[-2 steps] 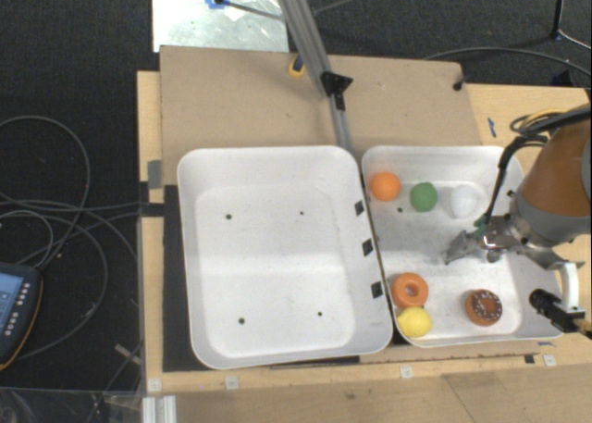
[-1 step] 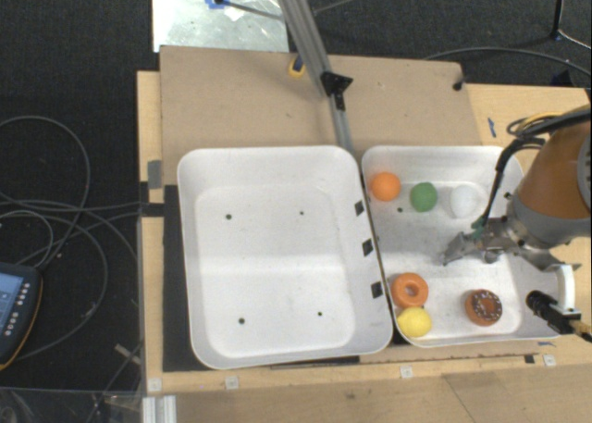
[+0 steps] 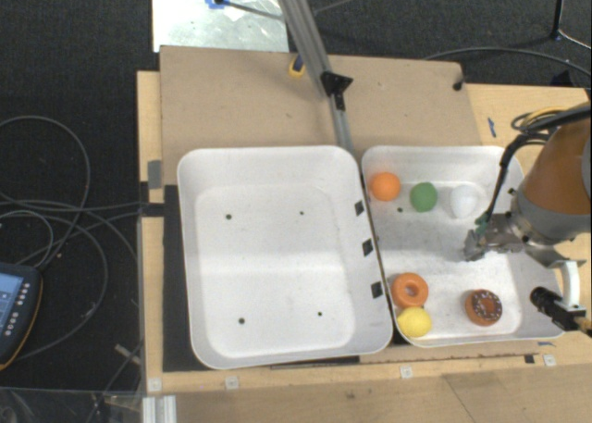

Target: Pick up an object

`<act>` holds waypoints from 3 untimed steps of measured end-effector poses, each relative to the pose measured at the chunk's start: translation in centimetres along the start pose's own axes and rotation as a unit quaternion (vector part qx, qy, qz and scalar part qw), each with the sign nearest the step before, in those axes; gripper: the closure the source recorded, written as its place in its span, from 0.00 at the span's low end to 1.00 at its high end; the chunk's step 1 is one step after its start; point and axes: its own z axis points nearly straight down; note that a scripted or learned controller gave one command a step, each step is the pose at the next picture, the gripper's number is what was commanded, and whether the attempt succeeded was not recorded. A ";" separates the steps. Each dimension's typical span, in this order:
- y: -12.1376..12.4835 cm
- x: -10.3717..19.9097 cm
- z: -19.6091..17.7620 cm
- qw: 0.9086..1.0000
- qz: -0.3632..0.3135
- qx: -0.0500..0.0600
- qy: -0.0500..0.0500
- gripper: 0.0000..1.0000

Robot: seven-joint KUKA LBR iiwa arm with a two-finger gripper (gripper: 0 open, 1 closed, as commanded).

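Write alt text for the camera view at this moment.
The gripper hangs low over the right bin, near a white ball, with nothing visibly held. Also there: an orange ball, green ball, orange ring, yellow ball and brown doughnut.

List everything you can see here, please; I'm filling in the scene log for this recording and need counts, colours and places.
left bin: 1, white, left half of the bench
right bin: 1, white, beside the left bin on its right
orange ball: 1, orange, right bin, far left corner
green ball: 1, green, right bin, far side, right of the orange ball
white ball: 1, white, right bin, far side, right of the green ball
orange ring: 1, orange, right bin, near left
yellow ball: 1, yellow, right bin, near left corner, just below the orange ring
brown doughnut: 1, brown, right bin, near side
tablet: 1, dark, floor at left
arm: 1, grey and orange, right edge
tool: 1, grey, over the right bin's middle
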 end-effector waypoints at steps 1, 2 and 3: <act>-0.2 0.9 -5.6 1.000 -0.002 -0.001 0.000 1.00; 0.6 1.0 -10.1 1.000 -0.002 -0.001 -0.001 1.00; 0.1 0.7 -16.3 1.000 -0.002 -0.003 -0.001 1.00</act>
